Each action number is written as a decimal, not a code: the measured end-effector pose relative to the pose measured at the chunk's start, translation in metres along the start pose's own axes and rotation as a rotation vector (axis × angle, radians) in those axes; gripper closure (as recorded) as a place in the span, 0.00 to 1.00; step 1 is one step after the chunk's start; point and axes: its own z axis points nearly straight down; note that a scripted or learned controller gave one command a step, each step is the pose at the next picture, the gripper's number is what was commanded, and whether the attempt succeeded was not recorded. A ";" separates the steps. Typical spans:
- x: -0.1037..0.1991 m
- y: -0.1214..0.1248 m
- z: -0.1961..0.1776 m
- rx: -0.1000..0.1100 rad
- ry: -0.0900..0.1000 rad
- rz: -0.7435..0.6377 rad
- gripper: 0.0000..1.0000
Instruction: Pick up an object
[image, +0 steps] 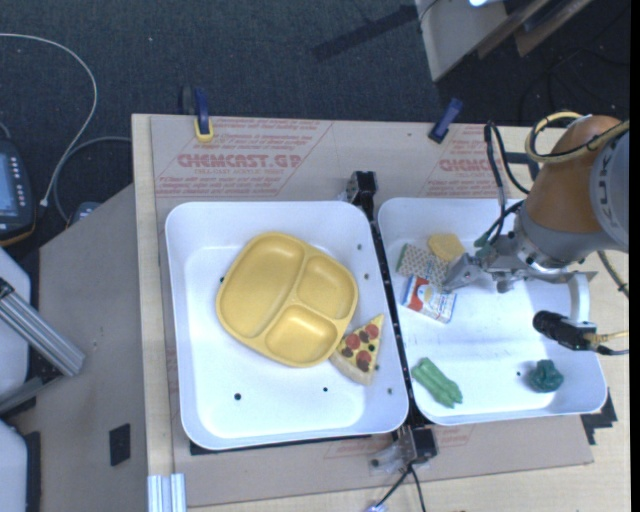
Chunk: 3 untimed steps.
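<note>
My gripper (478, 279) hangs over the right bin (500, 400), in its upper middle, at the end of the grey arm with the orange band (568, 190). It looks open, one finger (453, 278) reaching left toward a red, white and blue packet (430, 298) and nothing between the fingers. A grey patterned packet (415, 261) and a yellow chunk (445, 246) lie just left of the gripper. A green pea pod (437, 382) lies at the bin's front, and a dark green lump (546, 375) sits at the front right.
The left bin (190, 300) bears a yellow divided plate (287, 297) with a toy pizza slice (361, 347) at its right corner. A black part with a yellow wire (563, 330) sticks out below the arm. A black divider (385, 300) separates the bins.
</note>
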 end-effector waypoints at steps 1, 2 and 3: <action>0.000 0.002 -0.014 -0.008 -0.003 -0.001 1.00; 0.000 -0.001 -0.057 -0.008 -0.003 -0.002 1.00; -0.009 0.006 -0.111 -0.011 -0.004 -0.002 1.00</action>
